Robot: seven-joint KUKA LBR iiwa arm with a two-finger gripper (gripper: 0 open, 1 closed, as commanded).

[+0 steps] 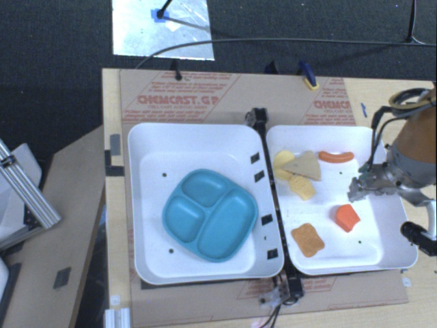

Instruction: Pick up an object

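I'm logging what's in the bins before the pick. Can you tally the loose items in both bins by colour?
Blue: 1, the blue plastic three-compartment plate in the left bin.
Yellow: 2, the round pale yellow piece and the lumpy yellow piece.
Tan: 1, the flat tan wedge.
Orange: 3, the orange sausage, the orange-red block and the flat orange-brown cracker.
Total: 7.

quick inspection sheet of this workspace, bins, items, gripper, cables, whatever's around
surface: bench topped with printed cardboard, two white bins side by side
job's things: right bin holds sausage, tan wedge, yellow pieces, orange block, brown cracker
clutter: blue divided plate in left bin
grippers: gripper low over right bin, above the orange block
cables: black cable across the dark floor
surroundings: foil sheet, aluminium rail
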